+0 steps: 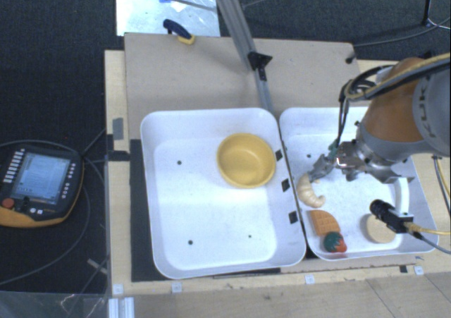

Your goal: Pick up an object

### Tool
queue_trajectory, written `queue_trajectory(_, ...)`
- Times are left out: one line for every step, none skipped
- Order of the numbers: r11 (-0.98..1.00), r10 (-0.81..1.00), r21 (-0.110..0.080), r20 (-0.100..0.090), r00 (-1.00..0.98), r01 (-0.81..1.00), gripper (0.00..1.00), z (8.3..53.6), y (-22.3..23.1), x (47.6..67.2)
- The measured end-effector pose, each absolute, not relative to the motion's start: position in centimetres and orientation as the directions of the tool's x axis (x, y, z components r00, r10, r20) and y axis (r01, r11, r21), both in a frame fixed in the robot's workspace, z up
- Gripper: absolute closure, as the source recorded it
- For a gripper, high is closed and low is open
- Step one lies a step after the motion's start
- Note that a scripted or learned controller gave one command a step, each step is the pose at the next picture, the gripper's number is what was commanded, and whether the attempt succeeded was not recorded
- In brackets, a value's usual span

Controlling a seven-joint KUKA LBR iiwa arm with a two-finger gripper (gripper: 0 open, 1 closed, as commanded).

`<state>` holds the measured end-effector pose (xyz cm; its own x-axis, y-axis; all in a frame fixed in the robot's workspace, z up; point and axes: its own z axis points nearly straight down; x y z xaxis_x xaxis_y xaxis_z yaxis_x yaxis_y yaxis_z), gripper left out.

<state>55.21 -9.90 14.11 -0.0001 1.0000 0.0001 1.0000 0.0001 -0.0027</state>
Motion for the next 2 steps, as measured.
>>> queue_trajectory(0.002, 1.000, 0.007, 0.001, -0.002, 1.000, 0.00, 9.4, -9.8, 55.5)
queue_trajectory(0.002, 1.000, 0.010, 0.001, -0.002, 1.000, 1.00, 10.6, -9.8, 55.5)
